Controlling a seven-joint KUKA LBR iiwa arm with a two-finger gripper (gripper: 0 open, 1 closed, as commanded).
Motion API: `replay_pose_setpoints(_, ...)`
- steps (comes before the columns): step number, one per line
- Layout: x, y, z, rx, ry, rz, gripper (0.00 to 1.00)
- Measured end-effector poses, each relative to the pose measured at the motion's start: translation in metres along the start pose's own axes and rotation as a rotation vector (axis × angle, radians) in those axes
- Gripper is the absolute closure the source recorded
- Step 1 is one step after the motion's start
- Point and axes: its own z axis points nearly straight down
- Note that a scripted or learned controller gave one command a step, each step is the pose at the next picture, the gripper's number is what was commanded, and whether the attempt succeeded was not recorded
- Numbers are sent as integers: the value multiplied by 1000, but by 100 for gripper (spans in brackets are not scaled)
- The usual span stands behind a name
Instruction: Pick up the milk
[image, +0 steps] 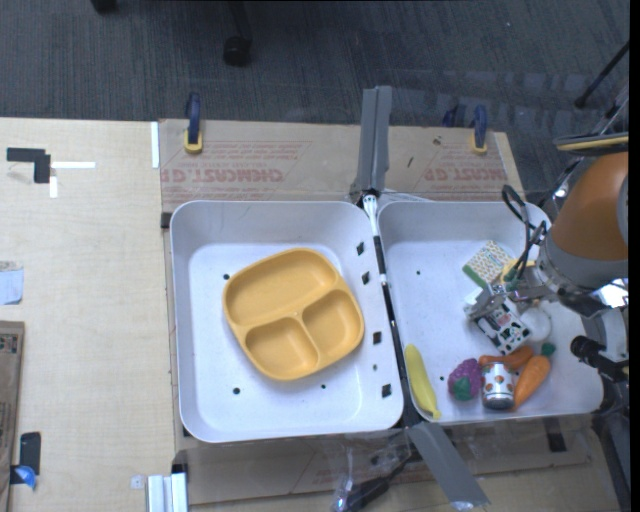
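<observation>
I am reaching in from the right with my grey arm with its orange band (600, 200), over the right shallow white bin (430, 290). My pincer (493, 310) is hanging low in that bin, near its right side. I cannot tell how it is set.

The small white milk carton with black spots (512, 330) is lying in the right bin, just under and beside my pincer. It looks tilted. I cannot tell if I am touching it.

A pale packet with a green dotted pattern (486, 262) is lying just behind my pincer. Near the front of the bin, an orange toy carrot (532, 377) is lying beside a small silver can (497, 386), and a purple bunch of toy grapes (463, 379) is sitting just left of the can. A yellow toy corn cob (421, 382) is lying along the bin's left wall.

In the left shallow white bin (200, 300), a yellow plastic plate with three sections (292, 313) is sitting in the middle. Both bins are sitting on the light wooden worktop (80, 300).
</observation>
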Motion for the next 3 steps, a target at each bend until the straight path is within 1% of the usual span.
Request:
replay_pose_setpoints(1,42,-1,3,4,3,-483,0)
replay_pose_setpoints(2,40,-1,-4,4,3,-477,100)
replay_pose_setpoints(3,104,55,-97,5,0,-362,100)
